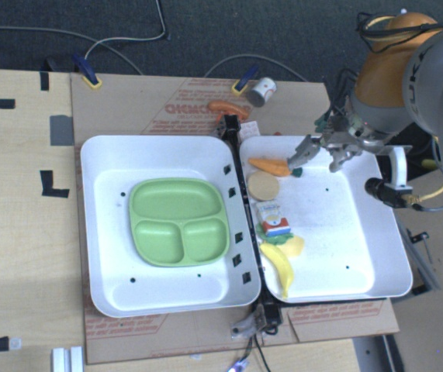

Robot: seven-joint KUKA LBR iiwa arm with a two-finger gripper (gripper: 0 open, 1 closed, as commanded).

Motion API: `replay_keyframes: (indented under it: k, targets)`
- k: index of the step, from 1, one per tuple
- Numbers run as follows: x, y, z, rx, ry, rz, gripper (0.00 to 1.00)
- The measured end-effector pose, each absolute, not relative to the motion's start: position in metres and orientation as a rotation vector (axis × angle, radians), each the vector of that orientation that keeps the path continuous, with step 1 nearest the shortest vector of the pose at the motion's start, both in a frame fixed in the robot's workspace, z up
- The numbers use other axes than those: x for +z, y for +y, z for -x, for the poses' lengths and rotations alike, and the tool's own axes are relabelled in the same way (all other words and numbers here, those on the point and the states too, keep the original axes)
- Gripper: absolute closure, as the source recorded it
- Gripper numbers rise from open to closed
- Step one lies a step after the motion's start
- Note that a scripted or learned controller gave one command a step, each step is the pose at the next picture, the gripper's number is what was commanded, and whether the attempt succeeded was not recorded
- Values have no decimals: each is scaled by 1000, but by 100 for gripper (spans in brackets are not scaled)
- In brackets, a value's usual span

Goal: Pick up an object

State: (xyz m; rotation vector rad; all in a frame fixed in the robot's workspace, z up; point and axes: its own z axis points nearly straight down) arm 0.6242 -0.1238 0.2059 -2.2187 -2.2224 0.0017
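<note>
In the right bin (361, 231) several small items lie along its left wall: an orange carrot (268, 166), a tan round cookie (264, 186), a small red, white and blue carton (275, 225) and a yellow banana (280, 265). My gripper (316, 155) hangs over the bin's back part, just right of the carrot's tip. Its two grey fingers (302, 152) are spread apart with nothing between them.
The left bin (105, 208) holds a green divided plate (180, 221). Behind the bins, on the cardboard, lie an orange sausage-shaped toy (229, 108) and a small grey cylinder (261, 91). The arm's orange band (388, 68) rises at the upper right.
</note>
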Motion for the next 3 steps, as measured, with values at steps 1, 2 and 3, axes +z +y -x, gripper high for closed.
replay_keyframes:
  k: [1, 2, 3]
  targets:
    - [99, -106, -668, -9, -2231, 2224, 0]
    - [93, -98, -673, -5, -2234, 2233, 0]
    - [105, -102, -672, 11, -2236, 2231, 100]
